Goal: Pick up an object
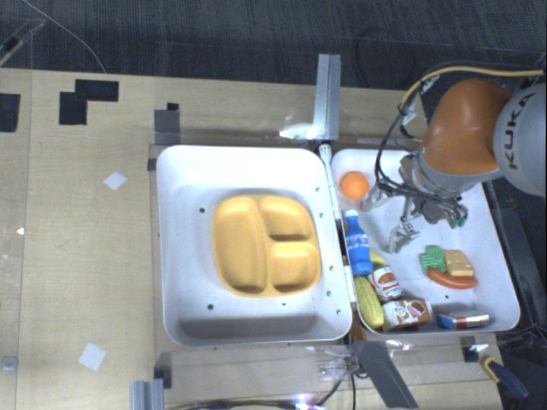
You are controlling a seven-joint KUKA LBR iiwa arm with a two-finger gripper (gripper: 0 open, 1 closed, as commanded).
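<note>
**Arm hangs over toy-strewn bin, pick not yet made**

Nearest the camera, along the front wall of the right bin, lie a marker, a can and a corn cob. Just behind them sit a small jar and, apart to the right, a hot dog with a green piece on top. A blue bottle lies along the bin's left wall, and an orange ball rests in the far left corner. In the left bin sits a yellow tray.

The gripper hangs over bare floor mid-bin, between the bottle and the hot dog, holding nothing; whether its fingers are spread or closed cannot be told from here.

No object is yet chosen, it seems. The hot dog looks the best target: it lies clear of the walls and its neighbours. The arm should centre over it, straddle its narrow width and descend straight. The items packed along the front and left walls leave little room for fingers and risk a glancing miss.
</note>
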